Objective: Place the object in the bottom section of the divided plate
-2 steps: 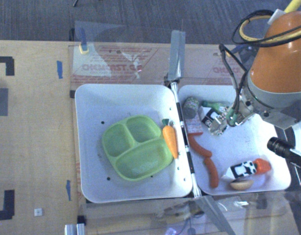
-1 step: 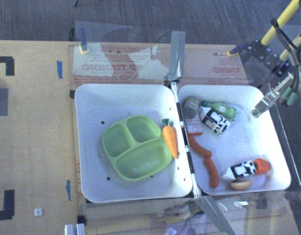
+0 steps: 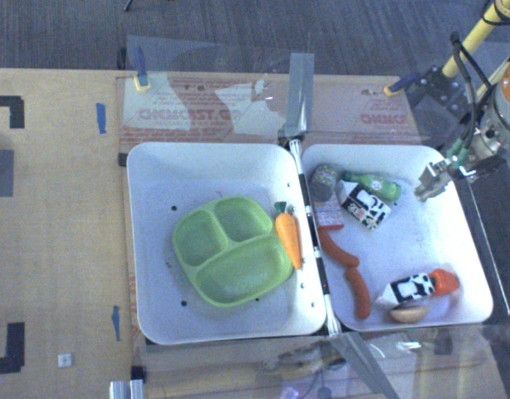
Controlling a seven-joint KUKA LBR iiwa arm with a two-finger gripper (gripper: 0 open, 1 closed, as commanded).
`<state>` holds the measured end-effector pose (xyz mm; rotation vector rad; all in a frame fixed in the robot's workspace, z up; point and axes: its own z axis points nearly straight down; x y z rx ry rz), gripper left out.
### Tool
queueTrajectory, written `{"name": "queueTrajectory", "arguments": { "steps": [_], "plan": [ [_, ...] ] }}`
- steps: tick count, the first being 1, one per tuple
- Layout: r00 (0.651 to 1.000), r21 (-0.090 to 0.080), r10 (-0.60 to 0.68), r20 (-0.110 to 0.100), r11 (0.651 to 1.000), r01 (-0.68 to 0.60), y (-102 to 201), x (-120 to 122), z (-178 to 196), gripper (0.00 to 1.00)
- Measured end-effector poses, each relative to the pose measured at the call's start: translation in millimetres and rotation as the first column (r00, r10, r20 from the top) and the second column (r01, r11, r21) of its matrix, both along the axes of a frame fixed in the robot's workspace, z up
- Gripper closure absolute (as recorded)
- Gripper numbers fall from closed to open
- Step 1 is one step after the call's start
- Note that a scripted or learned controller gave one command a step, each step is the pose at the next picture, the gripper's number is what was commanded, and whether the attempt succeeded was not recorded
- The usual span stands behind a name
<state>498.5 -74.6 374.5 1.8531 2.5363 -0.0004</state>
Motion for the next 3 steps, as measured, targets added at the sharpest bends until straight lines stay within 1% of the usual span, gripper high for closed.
{"name": "queueTrajectory", "arguments": {
  "steps": [1,2,3],
  "plan": [
    [0.987,0.000,0.158,0.000,0.987,-0.158,15.0,-18.4,-6.8,1.00],
    [0.923,-0.002,0.385,0.003,0.923,-0.385,5.4,-18.2,-4.2,1.00],
    [0.959,-0.004,0.282,0.005,0.959,-0.282,-90.3,6.8,62.1,1.00]
  ]
}}
